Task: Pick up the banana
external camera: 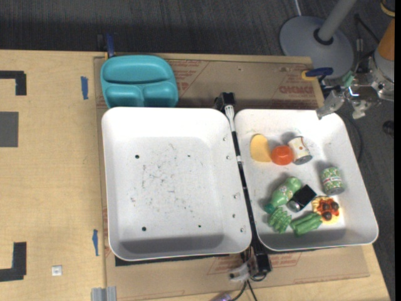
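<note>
With the end effector (341, 102) at the right bin's (357, 168) corner, grip state unreadable, a descent could catch the tomato (282, 155) touching the banana (260, 148).

Brightness: pretty even overhead light, nothing dim on the bench (50, 187).
Glare: the two white bins run hot, the left bin (169, 174) nearly blown out across its floor.
Shadows: soft and short, tucked under the bin rims and beside the toys in the right bin (351, 168) (no hard edges anywhere).
Sharpness: low-res and a bit mushy; small labels can't be read.
Dark areas: the floor (188, 11) up top is murky with little detail.
Blur: the gripper (341, 99) looks slightly smeared.
</note>
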Tool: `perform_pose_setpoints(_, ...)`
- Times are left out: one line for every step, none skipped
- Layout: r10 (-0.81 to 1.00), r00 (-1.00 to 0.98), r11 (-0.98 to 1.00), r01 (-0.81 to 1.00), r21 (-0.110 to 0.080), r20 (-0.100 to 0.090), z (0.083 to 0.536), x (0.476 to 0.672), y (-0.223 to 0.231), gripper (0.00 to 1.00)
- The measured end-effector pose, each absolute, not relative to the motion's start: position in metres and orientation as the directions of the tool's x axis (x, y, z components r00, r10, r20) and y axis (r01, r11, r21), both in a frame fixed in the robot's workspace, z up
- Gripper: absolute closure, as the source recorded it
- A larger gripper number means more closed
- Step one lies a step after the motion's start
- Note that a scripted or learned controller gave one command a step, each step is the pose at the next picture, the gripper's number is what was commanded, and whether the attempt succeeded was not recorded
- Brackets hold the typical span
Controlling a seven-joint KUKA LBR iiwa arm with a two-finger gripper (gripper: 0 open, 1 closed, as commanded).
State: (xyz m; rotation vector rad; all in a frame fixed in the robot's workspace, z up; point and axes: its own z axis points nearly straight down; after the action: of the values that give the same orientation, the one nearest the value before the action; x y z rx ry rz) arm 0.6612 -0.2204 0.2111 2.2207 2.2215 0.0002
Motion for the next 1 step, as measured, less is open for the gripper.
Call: perform_pose_setpoints(0.991, 0.132, -0.132, 0.991, -0.002, 0.001, 0.1318, 0.5738, -0.1472, 0.0)
